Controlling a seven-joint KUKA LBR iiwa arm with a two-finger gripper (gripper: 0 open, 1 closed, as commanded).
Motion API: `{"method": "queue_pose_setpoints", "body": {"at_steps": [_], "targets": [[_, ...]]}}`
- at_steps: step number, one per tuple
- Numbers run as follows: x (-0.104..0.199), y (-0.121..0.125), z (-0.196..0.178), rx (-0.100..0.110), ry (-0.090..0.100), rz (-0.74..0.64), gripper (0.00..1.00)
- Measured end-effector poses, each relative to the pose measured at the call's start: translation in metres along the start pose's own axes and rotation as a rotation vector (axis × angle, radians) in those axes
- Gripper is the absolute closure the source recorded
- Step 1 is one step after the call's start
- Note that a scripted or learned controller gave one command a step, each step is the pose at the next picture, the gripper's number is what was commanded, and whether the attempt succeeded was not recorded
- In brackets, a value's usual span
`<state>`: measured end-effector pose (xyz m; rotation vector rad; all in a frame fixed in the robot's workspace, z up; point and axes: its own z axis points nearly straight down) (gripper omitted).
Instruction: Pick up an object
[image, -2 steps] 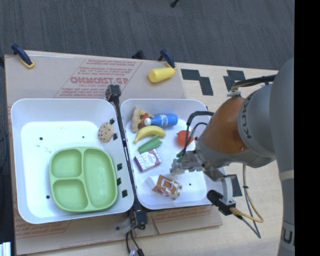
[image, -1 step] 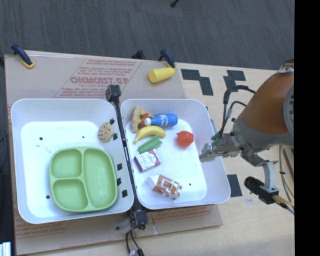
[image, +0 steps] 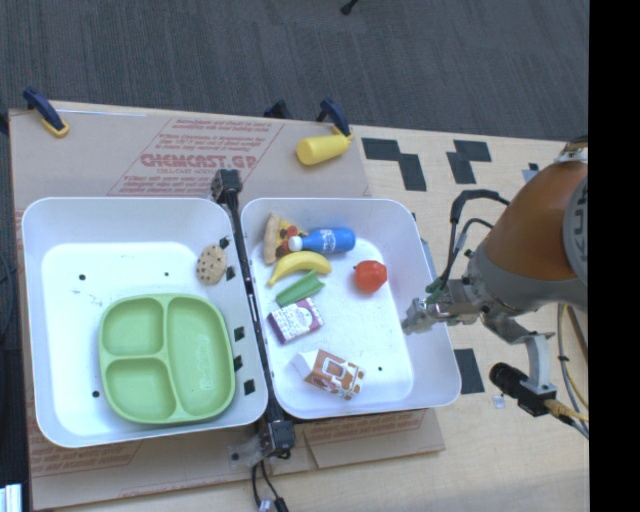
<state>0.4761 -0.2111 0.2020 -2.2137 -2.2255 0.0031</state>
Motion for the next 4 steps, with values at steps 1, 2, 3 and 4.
{"method": "queue_pose_setpoints", "body": {"at_steps": [1, 2, 3, 4], "targets": [[0.019, 0.053, -0.001, -0.001, 0.000, -0.001, 1.00], [0.024, 0.095, 0.002, -0.002, 0.000, 0.000, 1.00], [0.061, 0.095, 0.089, 0.002, 0.001, -0.002, 1.00], [0.021, 0.054, 0.050, 0.000, 0.001, 0.001, 1.00]]}}
